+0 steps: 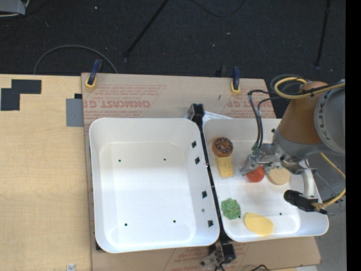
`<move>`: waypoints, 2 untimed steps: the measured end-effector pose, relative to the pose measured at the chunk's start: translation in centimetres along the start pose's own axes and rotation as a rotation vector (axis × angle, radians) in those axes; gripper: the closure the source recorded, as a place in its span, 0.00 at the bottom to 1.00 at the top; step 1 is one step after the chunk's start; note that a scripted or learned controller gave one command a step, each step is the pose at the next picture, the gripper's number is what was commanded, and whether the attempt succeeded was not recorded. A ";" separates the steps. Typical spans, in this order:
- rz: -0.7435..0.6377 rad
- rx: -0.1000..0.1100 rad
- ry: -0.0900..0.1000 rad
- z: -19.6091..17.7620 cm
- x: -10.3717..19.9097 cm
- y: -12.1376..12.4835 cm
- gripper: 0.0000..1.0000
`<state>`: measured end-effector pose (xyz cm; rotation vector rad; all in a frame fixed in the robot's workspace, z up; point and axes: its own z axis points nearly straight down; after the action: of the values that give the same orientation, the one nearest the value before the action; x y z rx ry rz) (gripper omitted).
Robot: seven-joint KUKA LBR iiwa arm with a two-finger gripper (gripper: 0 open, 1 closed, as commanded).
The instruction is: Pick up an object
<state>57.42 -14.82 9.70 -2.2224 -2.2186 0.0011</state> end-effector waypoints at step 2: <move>0.047 -0.002 -0.002 -3.3 -2.0 -3.1 1.00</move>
<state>54.34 -16.83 13.02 -2.2762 -2.1679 0.0011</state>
